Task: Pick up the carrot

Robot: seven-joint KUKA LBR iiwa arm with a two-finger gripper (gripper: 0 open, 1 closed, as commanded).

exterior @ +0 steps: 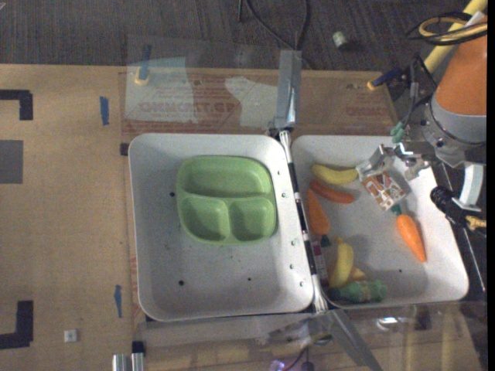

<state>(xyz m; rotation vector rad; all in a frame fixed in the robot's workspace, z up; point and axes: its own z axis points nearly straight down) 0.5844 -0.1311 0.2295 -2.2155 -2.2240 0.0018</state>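
The carrot [411, 237] lies in the right bin [448, 284], over at the 3 o'clock side of the bin, close to the right wall. It is orange with a small green top. Its green top points to 11 o'clock and its thin tip points to 5 o'clock, so it lies at a slant. The gripper [384, 178] is above the top part of the same bin. From the gripper, the carrot lies toward 5 o'clock, near but not touching. I cannot tell how the gripper is set, because it looks blurry and mixed up with its own metal parts, and nothing orange sits in it. There is just one arm [462, 91], and it comes in from 3 o'clock, so the carrot is on the arm's own side. I think the gripper needs to go down and toward 5 o'clock, and turn so it can pinch the carrot across its fat middle. There is bare white floor on the 9 o'clock side of the carrot, so there is room there. The right wall is close on the other side, so that side is tight. Other toys lie farther off: a yellow banana [335, 175] and a red pepper [332, 192] at 9 o'clock from the gripper, an orange piece [317, 213] by the left wall, and a second banana [342, 263] and a green toy [360, 291] at the bottom. The green plate [226, 199] sits in the left bin [155, 269], well apart.
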